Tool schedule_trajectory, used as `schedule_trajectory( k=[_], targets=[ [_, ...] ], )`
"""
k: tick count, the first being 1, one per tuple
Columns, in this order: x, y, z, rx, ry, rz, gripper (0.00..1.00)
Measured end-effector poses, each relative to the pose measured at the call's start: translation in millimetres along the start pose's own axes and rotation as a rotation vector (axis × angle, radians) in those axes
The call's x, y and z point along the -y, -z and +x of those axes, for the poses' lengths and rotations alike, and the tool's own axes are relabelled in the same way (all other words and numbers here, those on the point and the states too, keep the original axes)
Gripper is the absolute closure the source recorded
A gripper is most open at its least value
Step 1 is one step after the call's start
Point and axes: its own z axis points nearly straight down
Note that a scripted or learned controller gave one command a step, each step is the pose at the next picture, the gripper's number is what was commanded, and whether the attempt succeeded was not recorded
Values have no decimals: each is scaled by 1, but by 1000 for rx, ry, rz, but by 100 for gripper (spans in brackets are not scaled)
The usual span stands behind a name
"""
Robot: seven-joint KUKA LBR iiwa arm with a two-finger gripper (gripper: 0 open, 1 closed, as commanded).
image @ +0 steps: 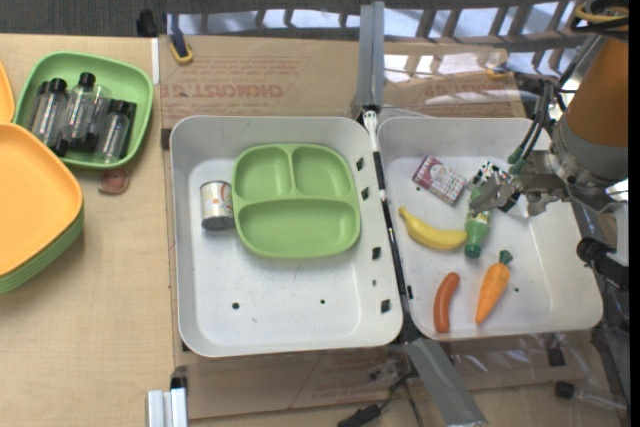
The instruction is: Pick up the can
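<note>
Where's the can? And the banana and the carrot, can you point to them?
can (216,206): camera view, the middle of its side, left bin.
banana (432,231): camera view, the middle of its curve, right bin.
carrot (491,289): camera view, its orange body below the green top.

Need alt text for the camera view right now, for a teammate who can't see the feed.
The can lies on its side in the left bin, touching the left edge of a green divided plate. The hand hovers over the right bin, above a banana, green bottle, carrot, red sausage and small packet.
</note>
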Motion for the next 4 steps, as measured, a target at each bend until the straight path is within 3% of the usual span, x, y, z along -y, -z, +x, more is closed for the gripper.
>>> schedule_trajectory(
  k=[1,2,3,4],
  targets=[
    [1,-116,-94,-3,21,-1,0],
    [1,-107,-96,-2,16,-1,100],
    [-50,5,-55,1,-55,-2,100],
    [-71,1,14,1,123,-1,100]
  ],
)
